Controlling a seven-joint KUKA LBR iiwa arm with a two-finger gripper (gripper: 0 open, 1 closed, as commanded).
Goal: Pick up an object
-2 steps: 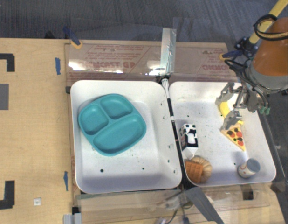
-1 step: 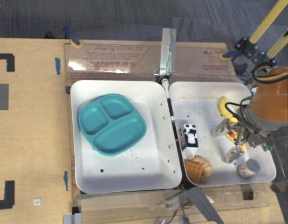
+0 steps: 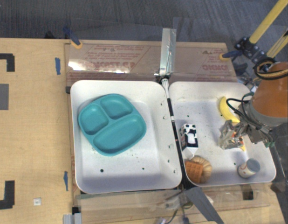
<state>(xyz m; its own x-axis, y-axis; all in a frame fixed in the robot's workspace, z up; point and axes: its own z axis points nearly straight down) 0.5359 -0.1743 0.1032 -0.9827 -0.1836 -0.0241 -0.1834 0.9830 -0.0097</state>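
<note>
The right bin [image 3: 203, 98] holds several small objects. A yellow banana-shaped piece [image 3: 224, 107] lies near its back. At the bin's left wall rests a black-and-white toy [image 3: 189, 135], and a brown ridged pastry-like piece [image 3: 198, 168] sits at the front left corner. A small grey cup [image 3: 249, 167] stands at the front right. My gripper [image 3: 231, 138] hangs low over the middle right of this bin, just in front of the yellow piece and behind the grey cup. The orange-banded wrist [image 3: 272, 97] hides what lies under it.
A teal divided plate [image 3: 112, 123] lies in the left bin [image 3: 81, 174]. A metal divider strip [image 3: 168, 50] stands behind the seam between the bins. Cardboard covers the bench on the left, and yellow rods [image 3: 270, 15] cross the back right corner.
</note>
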